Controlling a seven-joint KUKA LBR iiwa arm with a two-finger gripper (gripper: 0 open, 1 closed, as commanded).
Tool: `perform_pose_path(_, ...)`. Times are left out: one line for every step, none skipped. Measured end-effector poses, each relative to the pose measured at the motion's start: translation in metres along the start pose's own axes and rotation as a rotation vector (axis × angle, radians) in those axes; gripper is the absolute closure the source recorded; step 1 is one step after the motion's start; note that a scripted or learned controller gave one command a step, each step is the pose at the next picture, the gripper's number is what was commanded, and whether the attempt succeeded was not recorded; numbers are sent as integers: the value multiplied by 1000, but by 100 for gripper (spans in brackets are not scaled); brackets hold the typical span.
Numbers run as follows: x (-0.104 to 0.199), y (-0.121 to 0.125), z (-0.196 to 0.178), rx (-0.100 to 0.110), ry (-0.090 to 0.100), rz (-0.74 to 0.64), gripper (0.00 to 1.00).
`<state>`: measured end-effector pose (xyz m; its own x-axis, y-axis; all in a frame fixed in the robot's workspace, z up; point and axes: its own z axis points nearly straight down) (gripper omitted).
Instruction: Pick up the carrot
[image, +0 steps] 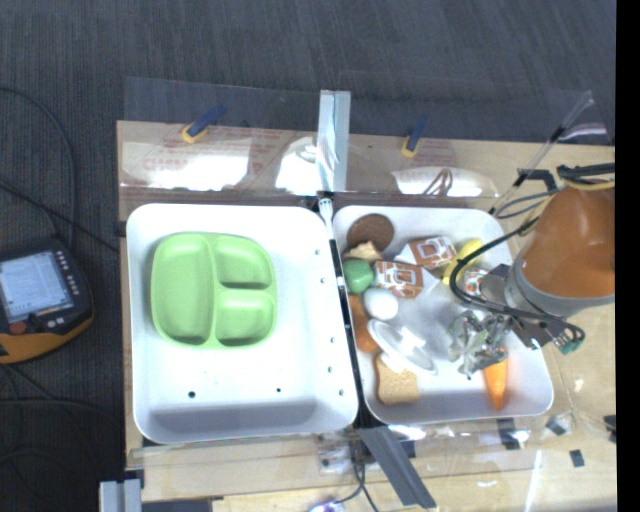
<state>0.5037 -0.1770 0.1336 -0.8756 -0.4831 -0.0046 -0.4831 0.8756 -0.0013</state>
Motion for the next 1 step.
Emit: perform_pose_path(-3,-28,42,0,-3,-396,100)
